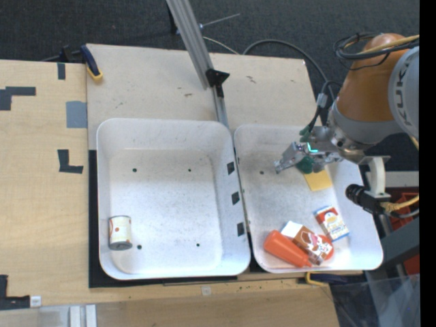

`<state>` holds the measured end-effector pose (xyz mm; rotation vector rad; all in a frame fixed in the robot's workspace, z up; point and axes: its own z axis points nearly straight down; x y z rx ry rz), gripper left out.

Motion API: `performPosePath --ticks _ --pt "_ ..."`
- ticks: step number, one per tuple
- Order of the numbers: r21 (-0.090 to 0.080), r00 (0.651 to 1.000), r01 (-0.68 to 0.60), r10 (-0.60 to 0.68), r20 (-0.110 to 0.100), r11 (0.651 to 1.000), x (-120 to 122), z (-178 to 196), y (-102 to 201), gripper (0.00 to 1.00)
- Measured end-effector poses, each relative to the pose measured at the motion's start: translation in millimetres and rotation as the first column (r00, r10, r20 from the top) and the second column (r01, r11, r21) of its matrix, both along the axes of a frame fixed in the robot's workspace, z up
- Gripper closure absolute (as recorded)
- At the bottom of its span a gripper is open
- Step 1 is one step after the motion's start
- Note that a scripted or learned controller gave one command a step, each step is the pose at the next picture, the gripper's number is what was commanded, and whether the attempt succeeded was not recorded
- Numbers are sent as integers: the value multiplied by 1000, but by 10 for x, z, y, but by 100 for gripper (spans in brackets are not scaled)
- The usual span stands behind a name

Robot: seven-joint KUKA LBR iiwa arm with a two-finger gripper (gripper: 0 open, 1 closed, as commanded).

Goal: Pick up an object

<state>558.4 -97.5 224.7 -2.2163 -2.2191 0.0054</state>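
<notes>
Camera view: speckled white right bin [269, 203], gripper [294, 159] low over its far end, beside flat yellow square [318, 180]; finger spread cannot be told; orange cylinder [286, 248] near front.

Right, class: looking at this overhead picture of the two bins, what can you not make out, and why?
- End effector, camera view: too small and blurred to read.
- Yellow flat item: top hidden under the arm.
- Small can in the left bin: label too small.
- Cartons near the orange bottle: print unreadable.
</notes>
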Motion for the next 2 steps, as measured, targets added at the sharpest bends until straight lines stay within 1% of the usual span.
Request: performPosePath --ticks 1,2 --pt "-1 1000 -1 1 4 1000 9 21 -3 0" --pt "-1 1000 0 0 -2 1000 46 -607 2 0"
